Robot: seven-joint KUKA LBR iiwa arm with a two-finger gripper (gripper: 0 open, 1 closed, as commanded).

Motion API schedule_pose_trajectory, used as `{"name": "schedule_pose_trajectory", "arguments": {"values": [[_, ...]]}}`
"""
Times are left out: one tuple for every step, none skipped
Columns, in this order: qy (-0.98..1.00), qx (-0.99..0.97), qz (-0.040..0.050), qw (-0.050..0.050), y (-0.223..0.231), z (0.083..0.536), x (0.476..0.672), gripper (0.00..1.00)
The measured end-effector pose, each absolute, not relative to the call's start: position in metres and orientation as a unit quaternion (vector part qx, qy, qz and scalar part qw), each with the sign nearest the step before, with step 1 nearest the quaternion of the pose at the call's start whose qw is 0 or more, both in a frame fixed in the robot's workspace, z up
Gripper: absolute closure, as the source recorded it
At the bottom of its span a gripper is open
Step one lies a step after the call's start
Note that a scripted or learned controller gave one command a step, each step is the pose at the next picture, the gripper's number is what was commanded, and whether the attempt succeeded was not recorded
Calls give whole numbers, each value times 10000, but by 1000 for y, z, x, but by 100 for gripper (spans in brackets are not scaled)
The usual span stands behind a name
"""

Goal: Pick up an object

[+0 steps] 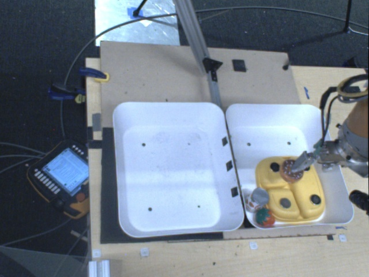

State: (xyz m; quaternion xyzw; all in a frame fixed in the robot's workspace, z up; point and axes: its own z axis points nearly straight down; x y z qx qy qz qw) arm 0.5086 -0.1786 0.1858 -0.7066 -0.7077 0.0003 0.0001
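Fingers over yellow toy, right bin; dark carpet.

— Where does the camera sit?
— Fixed above the brown cardboard-topped surface, looking down at a slant.
— How near?
— Far enough to take in both shallow white plastic bins and surrounding floor.

A robot lab: two white bins on a board worktop, a hand controller on dark carpet, loose cables, blue clamps.
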Motion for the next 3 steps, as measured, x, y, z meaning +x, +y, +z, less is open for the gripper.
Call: {"name": "schedule_pose_trajectory", "arguments": {"values": [[-7075,-7067,2,8,-169,138,511,0],[-7094,-7048,-41,-65,-170,127,515,0],[-7089,-7052,-49,-67,-170,137,516,100]]}}
